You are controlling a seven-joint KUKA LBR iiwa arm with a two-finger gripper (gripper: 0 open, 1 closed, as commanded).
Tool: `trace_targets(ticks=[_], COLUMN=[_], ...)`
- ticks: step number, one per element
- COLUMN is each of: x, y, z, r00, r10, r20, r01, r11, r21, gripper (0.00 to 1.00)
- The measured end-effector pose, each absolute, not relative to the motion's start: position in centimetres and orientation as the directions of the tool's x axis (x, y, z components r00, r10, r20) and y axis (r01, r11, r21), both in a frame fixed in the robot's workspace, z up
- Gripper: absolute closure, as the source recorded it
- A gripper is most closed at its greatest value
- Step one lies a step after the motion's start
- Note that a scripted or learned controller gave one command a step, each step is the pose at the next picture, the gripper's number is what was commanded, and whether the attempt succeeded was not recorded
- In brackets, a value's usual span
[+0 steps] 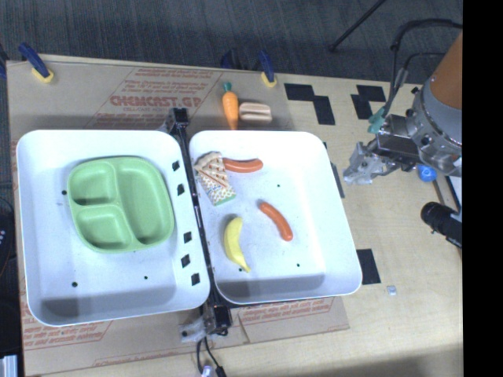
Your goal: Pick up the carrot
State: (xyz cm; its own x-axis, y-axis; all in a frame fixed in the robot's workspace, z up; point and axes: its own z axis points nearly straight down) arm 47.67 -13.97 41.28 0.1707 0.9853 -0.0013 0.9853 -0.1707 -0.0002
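Orange plastic carrot point(229, 107) lay outside, behind the white right bin point(339, 234), untouched; my claw point(360, 169) hovered beside that bin, finger state indeterminable.

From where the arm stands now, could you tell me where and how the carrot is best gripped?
Probably across the orange body of the carrot, coming straight down from above. It lies flat on the cardboard behind the right bin, long axis pointing away from the bin, green top farthest. A small bun-like item sits close on its right, so the hand has little room there.
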Motion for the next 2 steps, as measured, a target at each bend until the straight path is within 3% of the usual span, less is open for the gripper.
trace_targets(ticks=[1,2], x=[51.2,47.5], y=[-2.4,5.0], z=[31.0,19.1], r00=[0.124,0.413], r10=[0.992,0.911], r20=[0.000,-0.003], r01=[0.992,0.911], r11=[-0.124,-0.413], r21=[-0.006,-0.007], gripper=[1.00,1.00])
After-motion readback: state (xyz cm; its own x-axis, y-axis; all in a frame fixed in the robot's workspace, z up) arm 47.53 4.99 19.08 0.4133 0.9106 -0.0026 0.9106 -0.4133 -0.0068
